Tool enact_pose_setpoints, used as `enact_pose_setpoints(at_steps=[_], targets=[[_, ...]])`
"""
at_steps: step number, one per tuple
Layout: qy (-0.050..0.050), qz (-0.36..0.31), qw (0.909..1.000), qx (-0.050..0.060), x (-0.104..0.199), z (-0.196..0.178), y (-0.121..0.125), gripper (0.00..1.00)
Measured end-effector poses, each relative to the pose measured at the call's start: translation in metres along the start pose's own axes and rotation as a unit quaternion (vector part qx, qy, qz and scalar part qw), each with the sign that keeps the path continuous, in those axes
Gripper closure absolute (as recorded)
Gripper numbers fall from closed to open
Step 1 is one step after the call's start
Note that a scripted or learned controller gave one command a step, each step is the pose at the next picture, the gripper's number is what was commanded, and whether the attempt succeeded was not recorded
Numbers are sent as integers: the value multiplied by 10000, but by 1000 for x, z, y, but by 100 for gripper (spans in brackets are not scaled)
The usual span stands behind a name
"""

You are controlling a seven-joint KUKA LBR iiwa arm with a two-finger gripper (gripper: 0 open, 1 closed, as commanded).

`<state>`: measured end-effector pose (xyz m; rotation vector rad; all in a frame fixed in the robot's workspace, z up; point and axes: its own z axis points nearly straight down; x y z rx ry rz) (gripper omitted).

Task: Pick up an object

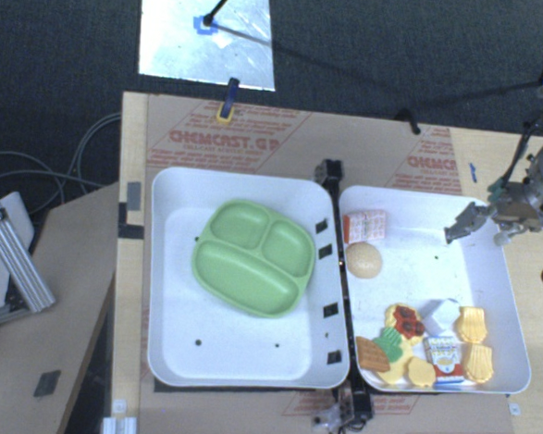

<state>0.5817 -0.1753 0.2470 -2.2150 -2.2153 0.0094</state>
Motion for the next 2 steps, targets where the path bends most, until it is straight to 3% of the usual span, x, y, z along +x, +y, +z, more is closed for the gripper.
enact_pose_setpoints(at_steps=[1, 2], targets=[[-13, -15, 10000, -60, 1, -7, 2, 0], [-10, -9, 10000, -49, 5, 35, 1, 0]])
